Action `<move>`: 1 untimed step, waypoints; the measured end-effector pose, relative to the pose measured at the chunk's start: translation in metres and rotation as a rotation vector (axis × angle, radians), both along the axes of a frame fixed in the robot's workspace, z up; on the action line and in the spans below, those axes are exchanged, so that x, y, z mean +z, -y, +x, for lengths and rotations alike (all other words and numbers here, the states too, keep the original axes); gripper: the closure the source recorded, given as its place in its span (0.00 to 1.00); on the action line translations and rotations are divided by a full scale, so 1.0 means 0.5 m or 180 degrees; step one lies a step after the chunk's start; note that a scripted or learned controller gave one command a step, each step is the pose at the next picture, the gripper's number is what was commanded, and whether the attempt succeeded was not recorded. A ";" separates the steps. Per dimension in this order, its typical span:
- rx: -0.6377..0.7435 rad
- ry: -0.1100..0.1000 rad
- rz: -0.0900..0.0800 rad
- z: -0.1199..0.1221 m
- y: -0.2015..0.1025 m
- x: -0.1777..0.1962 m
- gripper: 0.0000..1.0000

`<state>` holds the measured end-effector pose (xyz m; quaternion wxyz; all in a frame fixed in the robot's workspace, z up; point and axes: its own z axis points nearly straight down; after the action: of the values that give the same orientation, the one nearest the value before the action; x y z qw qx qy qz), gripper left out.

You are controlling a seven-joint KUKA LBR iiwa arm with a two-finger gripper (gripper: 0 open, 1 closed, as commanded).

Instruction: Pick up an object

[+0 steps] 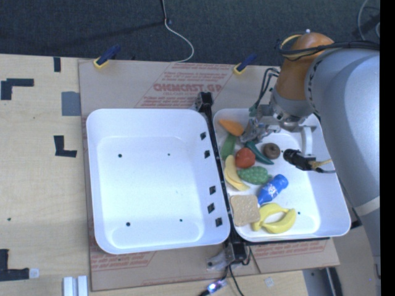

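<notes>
We see the wooden bench (37, 165) stretching away to the view's left of the pincer (258, 130), with a cardboard sheet (179, 88) laid over it under both bins. The grey arm (352, 103) comes in from the right and bends down to the pincer, which hangs low over the far left part of the right bin (327, 208). We cannot tell whether the pincer is wide or narrow, since the wrist and its fittings hide the tips. The left bin (148, 184) lies to the left of the pincer, across the two touching rims. Every object to be picked lies in the right bin, and most are nearer the camera than the pincer. Farthest from the pincer, by the near rim, lies a yellow banana pair (276, 219), and touching its left side is a bread slice (245, 208). Between those and the pincer a single banana (233, 174) curves along the bin's left wall. A blue bottle (273, 190) lies tilted to the right of that banana, and a knobbly green vegetable (254, 176) sits between the two. A long green vegetable (228, 145) lies below and to the left of the pincer. An orange carrot piece (231, 127) lies just to its left, and a red tomato (245, 157) sits just in front of it. A small brown round thing (270, 150) rests close on the near right side of the pincer.
</notes>
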<state>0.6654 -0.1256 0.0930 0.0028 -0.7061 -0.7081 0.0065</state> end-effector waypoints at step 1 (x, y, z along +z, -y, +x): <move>-0.0019 0.0074 0.0010 -0.169 0.049 -0.008 1.00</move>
<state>0.5811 -0.1502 0.0891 -0.0042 -0.7082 -0.7060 -0.0028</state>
